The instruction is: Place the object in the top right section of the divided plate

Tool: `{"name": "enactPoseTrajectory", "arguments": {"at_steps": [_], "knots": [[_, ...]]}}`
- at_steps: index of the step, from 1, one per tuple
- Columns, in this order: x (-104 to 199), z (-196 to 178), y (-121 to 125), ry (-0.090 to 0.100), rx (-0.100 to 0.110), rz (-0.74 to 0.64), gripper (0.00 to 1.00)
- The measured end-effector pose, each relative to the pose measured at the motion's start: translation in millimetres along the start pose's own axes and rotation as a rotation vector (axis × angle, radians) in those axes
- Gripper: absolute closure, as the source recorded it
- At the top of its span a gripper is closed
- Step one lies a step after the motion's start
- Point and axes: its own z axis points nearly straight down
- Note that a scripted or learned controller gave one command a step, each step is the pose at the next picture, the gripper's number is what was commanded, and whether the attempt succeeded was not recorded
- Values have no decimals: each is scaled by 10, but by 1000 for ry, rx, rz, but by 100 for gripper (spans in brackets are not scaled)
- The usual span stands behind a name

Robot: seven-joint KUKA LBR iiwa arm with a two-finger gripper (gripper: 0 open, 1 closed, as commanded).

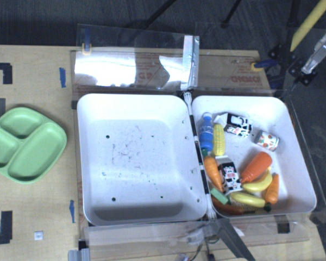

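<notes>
We're looking down on the table, where the green divided plate sits at the far left, well apart from the toys and just beside the left bin. Its three sections face up, two small ones and one long one.

Everything that could go onto the plate lies in the right bin, crowded toward its left wall and bottom corner. We see a blue bottle lying beside an ear of corn, and a black-and-white cow-patterned piece near the top. A white piece with red spots lies a little apart. Lower down there's a carrot, a second cow-patterned box, a big orange-red vegetable and two bananas, all touching in a heap.

The gripper hangs at the top right, off the bins and away from every toy. We cannot tell whether it is wide or narrow.
</notes>
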Motion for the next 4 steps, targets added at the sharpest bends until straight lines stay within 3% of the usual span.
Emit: {"name": "enactPoseTrajectory", "arguments": {"at_steps": [4], "knots": [[0,0,0,0,0,0,0]]}}
